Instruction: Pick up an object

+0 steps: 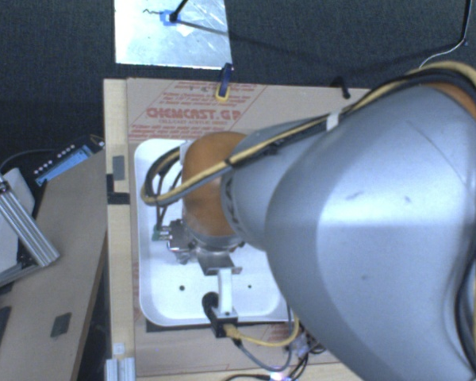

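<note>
My grey arm reaches in from the right and covers most of the bench. Its orange band sits above the wrist, over the left white bin. The gripper hangs low inside that bin, near its middle, mostly hidden under the wrist. The bare parts of the bin floor around it hold no loose object that I can make out. The arm hides the right bin.
A cardboard sheet with red print lies under the bins. A shiny metal plate lies at the back, with a yellow-and-blue clamp just in front of it. An aluminium rail and a wooden bench top are at the left.
</note>
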Motion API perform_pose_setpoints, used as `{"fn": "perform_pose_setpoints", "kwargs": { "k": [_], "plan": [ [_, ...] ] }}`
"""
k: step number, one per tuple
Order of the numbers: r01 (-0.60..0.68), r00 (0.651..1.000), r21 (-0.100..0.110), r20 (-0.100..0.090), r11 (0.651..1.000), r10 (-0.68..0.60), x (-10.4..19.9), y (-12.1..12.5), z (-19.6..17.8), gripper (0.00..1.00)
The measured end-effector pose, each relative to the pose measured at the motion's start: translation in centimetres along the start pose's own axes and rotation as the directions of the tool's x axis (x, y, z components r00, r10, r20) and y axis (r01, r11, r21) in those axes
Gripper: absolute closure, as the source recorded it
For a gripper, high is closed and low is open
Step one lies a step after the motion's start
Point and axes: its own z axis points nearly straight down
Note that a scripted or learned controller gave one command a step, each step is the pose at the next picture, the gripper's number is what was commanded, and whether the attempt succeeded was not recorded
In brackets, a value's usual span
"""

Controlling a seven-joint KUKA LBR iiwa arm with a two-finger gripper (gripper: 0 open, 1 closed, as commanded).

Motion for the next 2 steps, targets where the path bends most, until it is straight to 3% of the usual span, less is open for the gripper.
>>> {"fn": "perform_pose_setpoints", "kwargs": {
  "k": [1,2],
  "plan": [
    [-0.001,1.000,-0.001,0.001,1.000,0.001,-2.2,-1.8,0.1,1.00],
    [0.006,1.000,-0.015,-0.007,1.000,-0.006,0.3,-1.6,-12.5,1.00]
  ]
}}
